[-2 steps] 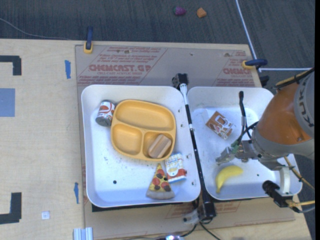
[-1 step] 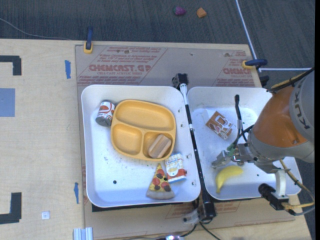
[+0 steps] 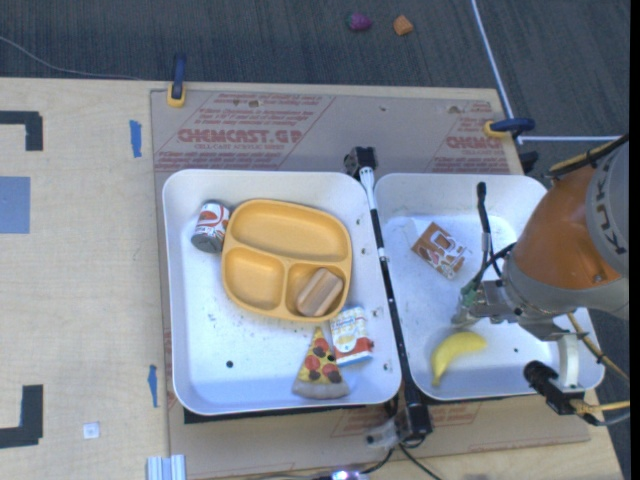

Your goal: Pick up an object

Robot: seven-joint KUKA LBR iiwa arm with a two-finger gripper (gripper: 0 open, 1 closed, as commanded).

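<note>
Camera view target: banana — lies loose on the floor of the right bin, near its front wall, likely the nearest pick.
Gripper: just above and beside the banana's upper end; whether it is wide or narrow I cannot tell, and nothing shows in its hold.
Arm: reaches in from the right, orange band over the bin, wrist bent down toward the fruit.
Other right-bin item: brown packet — well behind.
Left bin: yellow tray holding a bread piece; can, pizza slice, small carton.
</note>
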